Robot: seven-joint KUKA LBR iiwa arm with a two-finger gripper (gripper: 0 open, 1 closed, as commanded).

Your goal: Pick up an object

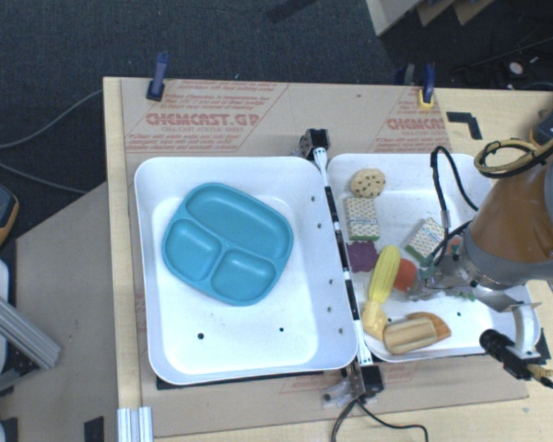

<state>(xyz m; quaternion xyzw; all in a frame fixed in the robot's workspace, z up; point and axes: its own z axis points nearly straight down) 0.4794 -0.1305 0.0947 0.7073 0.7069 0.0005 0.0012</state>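
Hot dog bun [417,331]: lies at the near edge of the right bin [461,175], its tan length running left to right, just right of the corn's lower end.
Corn cob [381,284]: yellow, standing lengthwise in the right bin beside the divider between the bins, touching the purple block above it.
Red piece [405,275]: small, rounded, just right of the corn and close to the tool.
Purple block [360,252]: between the corn and the sprinkled wafer.
Sprinkled wafer [361,216]: pale square with coloured dots, lying below the cookie.
Cookie [368,183]: round, chocolate chip, at the far left corner of the right bin.
Second sprinkled block [425,238]: tilted, just above the tool.
Tool [431,278]: low in the right bin beside the red piece; whether its fingers are apart or together I cannot tell.
Arm [516,233]: grey with an orange band, reaching in from the right, a black cable looping over it.
Left bin [157,191]: holds a blue divided plate [227,242], three compartments, set toward the far half.
Desk [212,118]: cardboard-covered, blue clamps at the far edge.
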